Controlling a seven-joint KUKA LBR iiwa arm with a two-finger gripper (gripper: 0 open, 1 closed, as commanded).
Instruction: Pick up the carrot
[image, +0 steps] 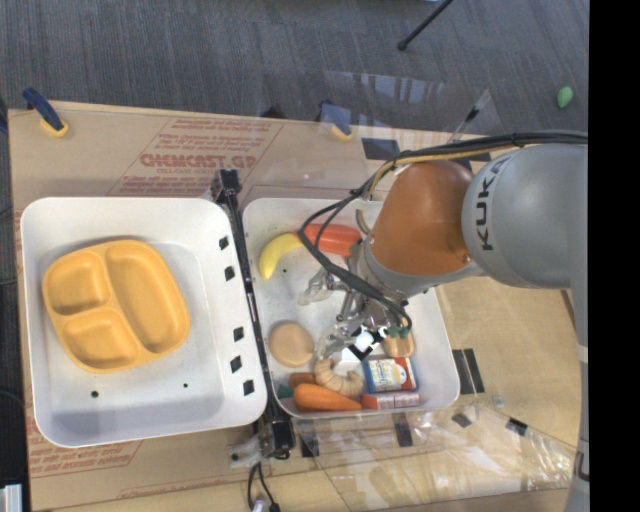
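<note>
The carrot (325, 398), orange and tapered, lies along the front wall of the right bin (432, 310), pointing left to right. My gripper (347, 327) hangs over the middle of that bin, below the arm's orange band, a little behind and above the carrot. Nothing visibly sits in it. Its tip is close to a pale curled pastry-like piece (338, 377) that lies just behind the carrot.
The right bin also holds a yellow banana (277, 253), an orange-red item (333, 238) partly under the arm, a round tan bun (292, 344), a small blue-labelled box (388, 375) and a red piece (395, 402). The left bin (40, 400) holds a yellow divided tray (113, 302).
</note>
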